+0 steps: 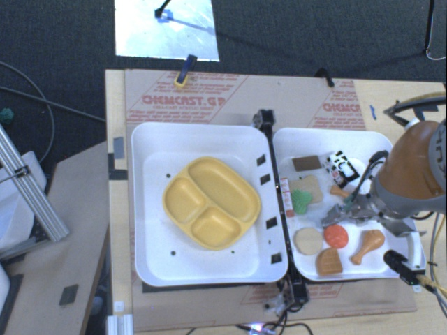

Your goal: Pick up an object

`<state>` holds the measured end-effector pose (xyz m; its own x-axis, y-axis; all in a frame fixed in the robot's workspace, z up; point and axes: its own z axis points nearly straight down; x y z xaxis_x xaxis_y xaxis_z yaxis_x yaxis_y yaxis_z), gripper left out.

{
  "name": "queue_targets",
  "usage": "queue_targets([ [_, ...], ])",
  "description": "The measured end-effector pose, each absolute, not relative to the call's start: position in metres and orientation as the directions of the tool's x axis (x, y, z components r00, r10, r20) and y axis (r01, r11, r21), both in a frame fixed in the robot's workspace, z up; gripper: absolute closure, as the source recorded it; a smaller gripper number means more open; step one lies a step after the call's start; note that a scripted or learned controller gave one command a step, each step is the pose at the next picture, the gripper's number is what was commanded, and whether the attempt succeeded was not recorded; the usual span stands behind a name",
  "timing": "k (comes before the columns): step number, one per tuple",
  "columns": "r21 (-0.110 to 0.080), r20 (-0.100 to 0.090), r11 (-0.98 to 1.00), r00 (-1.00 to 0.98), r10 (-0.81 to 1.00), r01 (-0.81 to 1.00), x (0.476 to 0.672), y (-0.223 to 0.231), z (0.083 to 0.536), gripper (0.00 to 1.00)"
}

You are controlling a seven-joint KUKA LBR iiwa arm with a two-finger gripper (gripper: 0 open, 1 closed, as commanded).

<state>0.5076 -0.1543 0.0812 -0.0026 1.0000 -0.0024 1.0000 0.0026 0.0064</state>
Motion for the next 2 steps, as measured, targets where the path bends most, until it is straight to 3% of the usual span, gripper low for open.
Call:
queue_targets([
  [1, 0.002, -0.002, -0.002, 0.002, 1.0, 1.0, 0.486, -0.201, 0.085, 0.0],
  [2, 0.009, -0.006, -0.001, 0.001, 1.0, 1.0, 0.489, -0.2, 0.097, 1.0],
])
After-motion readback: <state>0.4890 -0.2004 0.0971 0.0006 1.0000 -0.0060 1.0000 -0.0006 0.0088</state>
